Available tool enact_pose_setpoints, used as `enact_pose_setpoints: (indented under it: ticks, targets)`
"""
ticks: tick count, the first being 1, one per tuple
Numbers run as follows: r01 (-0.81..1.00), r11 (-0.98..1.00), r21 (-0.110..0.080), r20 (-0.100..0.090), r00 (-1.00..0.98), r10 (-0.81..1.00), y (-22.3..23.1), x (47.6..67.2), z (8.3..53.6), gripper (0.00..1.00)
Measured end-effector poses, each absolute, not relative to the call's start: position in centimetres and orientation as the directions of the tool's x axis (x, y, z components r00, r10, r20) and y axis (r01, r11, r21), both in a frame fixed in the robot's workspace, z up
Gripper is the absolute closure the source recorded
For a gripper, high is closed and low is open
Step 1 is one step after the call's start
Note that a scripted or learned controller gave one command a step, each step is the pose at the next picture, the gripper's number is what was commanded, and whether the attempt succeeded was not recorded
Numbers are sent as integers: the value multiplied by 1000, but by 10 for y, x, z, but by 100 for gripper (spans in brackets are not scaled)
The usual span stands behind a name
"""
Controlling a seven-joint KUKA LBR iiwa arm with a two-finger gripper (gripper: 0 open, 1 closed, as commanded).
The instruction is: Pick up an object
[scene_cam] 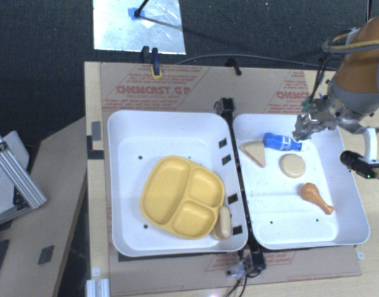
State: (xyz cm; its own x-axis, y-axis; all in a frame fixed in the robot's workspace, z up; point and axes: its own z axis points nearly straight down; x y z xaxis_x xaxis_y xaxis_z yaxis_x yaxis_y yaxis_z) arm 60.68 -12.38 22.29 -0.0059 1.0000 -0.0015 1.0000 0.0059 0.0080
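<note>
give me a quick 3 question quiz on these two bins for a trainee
1. True or false: the yellow tray lies in the right bin.
2. Which item lies nearest the claw? A) drumstick B) blue bottle C) round beige disc
3. Fill in: the pale oblong piece lies at the tray's ____ corner, the one nearest the divider.

Key: 1 false, it lies in the left bin; 2 B; 3 lower right.

Plastic, card and foil
Glossy yellow plastic tray (183,197) in smooth white bin (130,166); behind the bin, matt printed cardboard (153,90) and a shiny crinkled sheet (139,17).
</note>
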Motion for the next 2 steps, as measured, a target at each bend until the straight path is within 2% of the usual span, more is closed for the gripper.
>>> enact_pose_setpoints:
  ticks: [1,2]
  targets:
    - [1000,6,4,-1,-6,1000,-124,608,230,100]
    - [1000,7,-1,1,-7,1000,-82,582,229,100]
